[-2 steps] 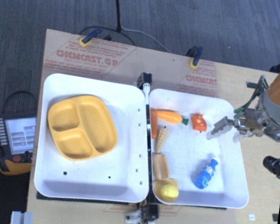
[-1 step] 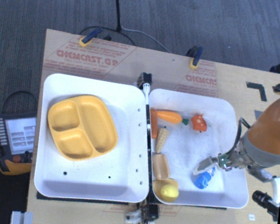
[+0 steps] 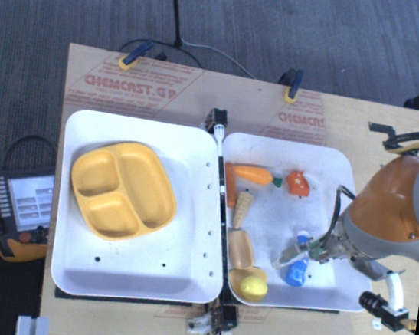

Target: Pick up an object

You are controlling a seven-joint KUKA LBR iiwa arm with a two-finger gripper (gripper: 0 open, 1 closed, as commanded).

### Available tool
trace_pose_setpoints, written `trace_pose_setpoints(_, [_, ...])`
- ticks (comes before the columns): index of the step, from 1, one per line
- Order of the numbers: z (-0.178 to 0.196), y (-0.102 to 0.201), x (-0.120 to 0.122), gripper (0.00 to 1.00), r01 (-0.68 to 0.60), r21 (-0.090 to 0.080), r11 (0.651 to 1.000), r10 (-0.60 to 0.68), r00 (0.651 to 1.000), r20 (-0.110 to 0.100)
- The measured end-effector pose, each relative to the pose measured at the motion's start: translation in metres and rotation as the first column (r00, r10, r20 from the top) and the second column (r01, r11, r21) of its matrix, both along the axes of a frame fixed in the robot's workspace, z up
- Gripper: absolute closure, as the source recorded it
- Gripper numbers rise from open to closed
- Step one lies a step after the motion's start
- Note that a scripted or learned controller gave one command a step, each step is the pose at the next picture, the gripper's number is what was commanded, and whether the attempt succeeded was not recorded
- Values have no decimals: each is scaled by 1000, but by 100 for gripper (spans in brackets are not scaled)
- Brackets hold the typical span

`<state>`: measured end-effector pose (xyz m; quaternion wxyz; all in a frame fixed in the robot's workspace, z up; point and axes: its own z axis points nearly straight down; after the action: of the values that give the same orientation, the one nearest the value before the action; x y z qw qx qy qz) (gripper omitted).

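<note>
From above, the tool (image 3: pixel 299 253) is low in the right bin (image 3: pixel 327 158), near its front right corner, just over a blue object (image 3: pixel 297 273). If its fingers are open or closed I cannot tell. At the bin's back edge lie a carrot (image 3: pixel 252 174) and a red piece (image 3: pixel 297 184); a yellow lemon (image 3: pixel 254 287) sits at the front left corner. The left bin (image 3: pixel 179 275) carries a yellow divided plate (image 3: pixel 121 189).
</note>
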<state>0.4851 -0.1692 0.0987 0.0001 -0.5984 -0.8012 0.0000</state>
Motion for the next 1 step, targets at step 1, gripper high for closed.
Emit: trace_pose_setpoints(1, [9,0,0,100,1,1,1000,-1,1000,0])
